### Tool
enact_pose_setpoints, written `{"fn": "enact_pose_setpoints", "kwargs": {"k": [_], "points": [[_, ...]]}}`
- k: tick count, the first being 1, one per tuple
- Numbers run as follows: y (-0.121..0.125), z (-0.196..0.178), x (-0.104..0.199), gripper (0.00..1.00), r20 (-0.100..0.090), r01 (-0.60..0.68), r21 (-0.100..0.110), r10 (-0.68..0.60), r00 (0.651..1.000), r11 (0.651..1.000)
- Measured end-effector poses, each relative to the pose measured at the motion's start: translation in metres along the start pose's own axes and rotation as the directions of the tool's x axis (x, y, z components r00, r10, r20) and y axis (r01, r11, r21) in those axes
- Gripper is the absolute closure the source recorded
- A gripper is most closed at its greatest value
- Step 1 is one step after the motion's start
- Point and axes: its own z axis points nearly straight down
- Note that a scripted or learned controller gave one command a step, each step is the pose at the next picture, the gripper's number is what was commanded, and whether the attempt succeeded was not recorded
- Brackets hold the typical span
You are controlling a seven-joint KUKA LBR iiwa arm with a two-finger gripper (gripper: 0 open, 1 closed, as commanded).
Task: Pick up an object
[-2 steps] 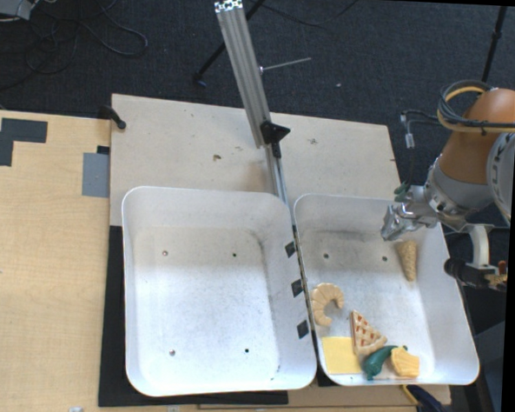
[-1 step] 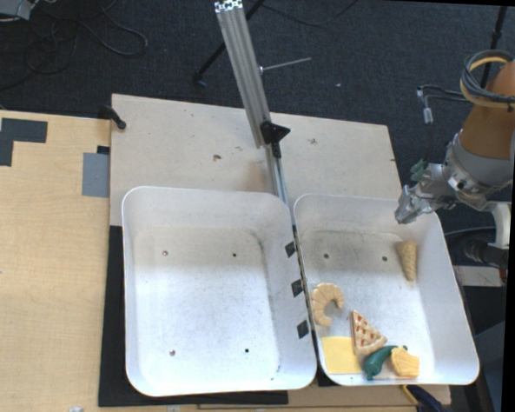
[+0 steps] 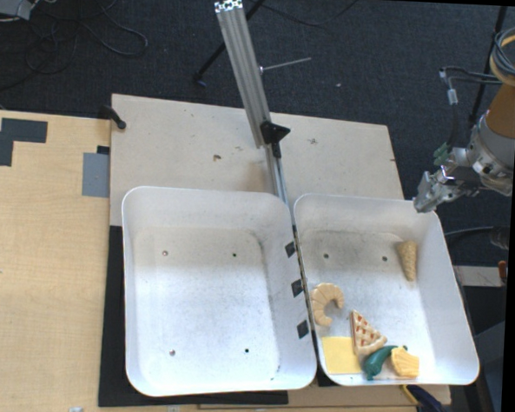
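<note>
camera view looks down on a pale worktop (image 3: 348, 141) carrying 2 shallow white plastic bins side by side. the left bin (image 3: 138, 237) has only dark specks on its floor. the right bin (image 3: 450, 265) holds a small scatter of toy food: a tan cone-shaped piece (image 3: 407, 259) near the right wall, a pale curled croissant-shaped piece (image 3: 326, 302) by the dividing edge, a waffle-patterned wedge with a red rim (image 3: 365, 332), a flat yellow square slice (image 3: 338, 355), a teal rounded piece (image 3: 376, 363) and a small yellow-orange chunk (image 3: 405, 364) clustered at the near corner.

the grey arm's gripper (image 3: 434, 192) hangs just outside the right bin's far right corner, above its rim, with nothing seen between the jaws; whether they stand open or closed i cannot tell at this size.

these pieces look light, rigid and smooth, so likely to skid or pop out under an off-centre pinch. the tan cone is nearest and stands apart from the others; a grip across its thicker middle seems safest. the flat slice looks hardest to lift.
</note>
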Motion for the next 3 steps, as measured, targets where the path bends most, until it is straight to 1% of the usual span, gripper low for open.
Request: {"fn": "enact_pose_setpoints", "kwargs": {"k": [1,2,3], "points": [[0.001,-0.004,0.047,1.0,-0.004,0.003,0.007,-0.003,1.0,1.0],[0.008,-0.002,0.106,1.0,-0.005,0.005,0.009,-0.005,1.0,1.0],[-0.003,0.008,0.164,1.0,-0.004,0.004,0.01,-0.004,1.0,1.0]]}}
